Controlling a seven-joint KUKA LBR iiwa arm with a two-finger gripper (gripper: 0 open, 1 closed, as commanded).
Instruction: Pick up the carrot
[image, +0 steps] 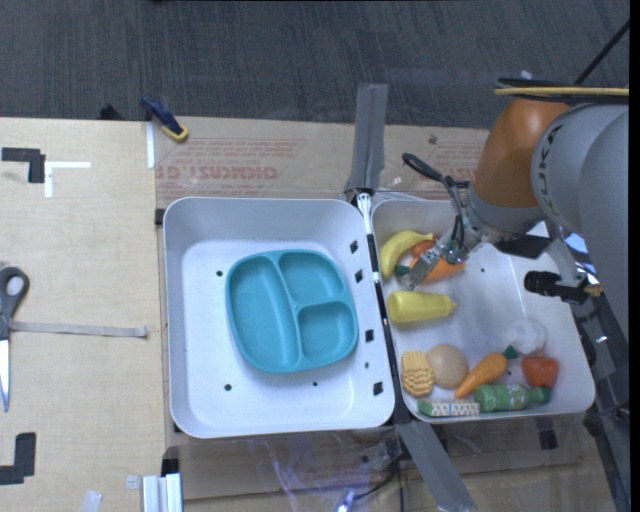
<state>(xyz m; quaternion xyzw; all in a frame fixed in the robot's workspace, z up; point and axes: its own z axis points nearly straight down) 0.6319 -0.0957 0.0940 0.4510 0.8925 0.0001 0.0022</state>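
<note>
At the right bin's (500, 300) far end, the gripper (432, 262) hangs low over an orange piece beside the banana (400, 248); its closure cannot be told. Near the front wall lies the carrot (482, 371), tilted, well apart.

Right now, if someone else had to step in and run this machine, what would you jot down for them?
Gripper: low in the right bin, at its far left corner, over a banana and a small orange piece. Whether its fingers are open or shut cannot be made out.
Carrot: lying near the bin's front, between a beige egg-shaped toy and a red tomato-like toy, well away from the gripper.
Left bin: holds a blue divided plate.
Done: nothing visible; the carrot is not lifted.
Left: bring the gripper over the carrot, close on it, raise it.
</note>
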